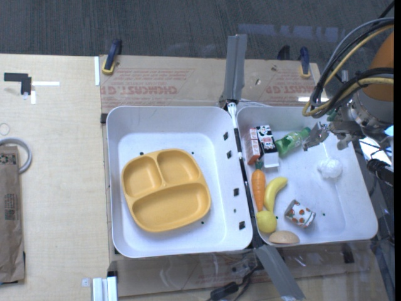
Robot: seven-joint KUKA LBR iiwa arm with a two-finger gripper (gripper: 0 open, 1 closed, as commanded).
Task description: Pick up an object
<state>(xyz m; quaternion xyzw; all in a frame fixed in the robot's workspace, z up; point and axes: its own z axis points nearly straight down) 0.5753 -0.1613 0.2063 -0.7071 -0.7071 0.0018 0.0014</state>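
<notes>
The gripper (pixel 326 137) hung over the right bin (pixel 351 221), near its upper right corner, and whether it was open or shut, or had hold of anything, could not be told from the slanted view. Taking the banana (pixel 274 192) near that bin's middle-left as the landmark: the carrot (pixel 258 188) lay just beside it toward the left wall, the lemon (pixel 266 221) touched its lower end, and a tan oval piece (pixel 284 237) lay below the lemon at the bin's front edge. A small spotted cup (pixel 299 214) lay on its side just right of the banana. Above the banana stood two small cartons (pixel 260 144), and a green packet (pixel 291 141) lay up and right of it, close to the gripper. A white crumpled lump (pixel 329 167) sat well right of the banana. The yellow divided plate (pixel 166 190) lay far left of it, in the left bin (pixel 125 137).
</notes>
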